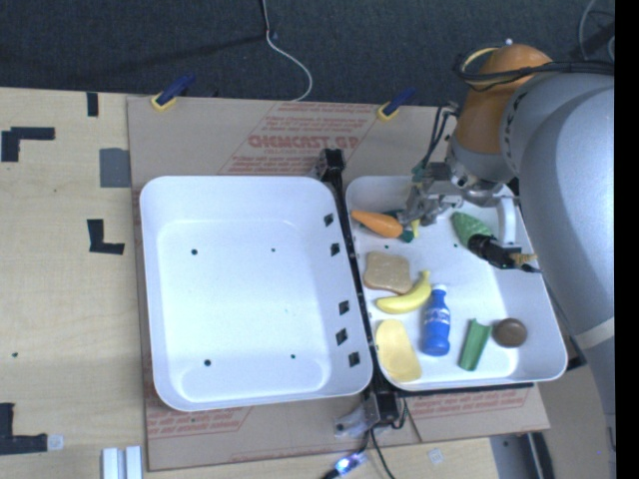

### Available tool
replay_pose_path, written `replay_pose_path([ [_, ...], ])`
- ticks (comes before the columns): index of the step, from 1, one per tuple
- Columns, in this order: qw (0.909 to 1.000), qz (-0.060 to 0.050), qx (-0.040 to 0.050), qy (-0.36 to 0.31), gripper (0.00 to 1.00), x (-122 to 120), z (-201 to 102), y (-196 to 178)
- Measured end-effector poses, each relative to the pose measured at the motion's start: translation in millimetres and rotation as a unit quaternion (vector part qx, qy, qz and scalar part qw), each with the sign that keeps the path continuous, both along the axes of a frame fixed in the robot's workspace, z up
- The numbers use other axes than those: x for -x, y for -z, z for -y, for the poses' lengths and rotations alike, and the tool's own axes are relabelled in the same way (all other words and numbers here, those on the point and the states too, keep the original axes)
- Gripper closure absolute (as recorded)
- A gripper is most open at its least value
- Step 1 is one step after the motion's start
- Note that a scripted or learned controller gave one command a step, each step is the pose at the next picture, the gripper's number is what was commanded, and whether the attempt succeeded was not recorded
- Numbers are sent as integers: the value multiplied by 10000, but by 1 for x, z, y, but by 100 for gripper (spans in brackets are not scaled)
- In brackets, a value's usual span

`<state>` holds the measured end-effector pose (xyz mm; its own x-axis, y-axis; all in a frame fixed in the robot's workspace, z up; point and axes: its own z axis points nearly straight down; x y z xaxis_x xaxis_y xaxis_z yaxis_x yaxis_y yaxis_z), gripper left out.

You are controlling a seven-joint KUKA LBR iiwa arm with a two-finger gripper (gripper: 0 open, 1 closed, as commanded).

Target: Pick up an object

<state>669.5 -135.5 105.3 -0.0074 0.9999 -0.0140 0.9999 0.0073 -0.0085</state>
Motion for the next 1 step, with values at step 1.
replay_pose_path([
  [1, 10000, 48, -63, 38, 100, 38, 9, -62],
])
